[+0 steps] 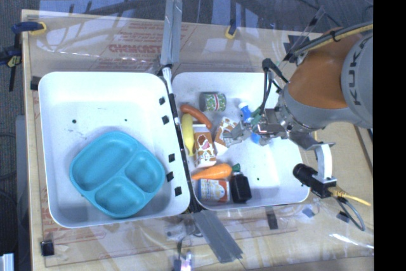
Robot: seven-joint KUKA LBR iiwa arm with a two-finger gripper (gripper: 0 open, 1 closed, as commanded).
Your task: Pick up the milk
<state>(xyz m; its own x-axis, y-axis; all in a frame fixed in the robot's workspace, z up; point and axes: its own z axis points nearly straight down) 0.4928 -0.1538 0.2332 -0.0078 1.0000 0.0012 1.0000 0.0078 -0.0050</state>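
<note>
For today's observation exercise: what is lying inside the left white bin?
Inside the left bin lies a blue tray with three shallow compartments, resting toward the near side. A few dark specks mark the bare white floor. Whatever lies beneath the tray is covered.

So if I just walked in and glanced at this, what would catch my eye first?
Probably the bright blue divided tray, lying in the left bin. Next, the grey arm with its orange band reaching in from the right, its gripper low over the right bin, where a carrot, a banana and small cartons are jumbled.
</note>
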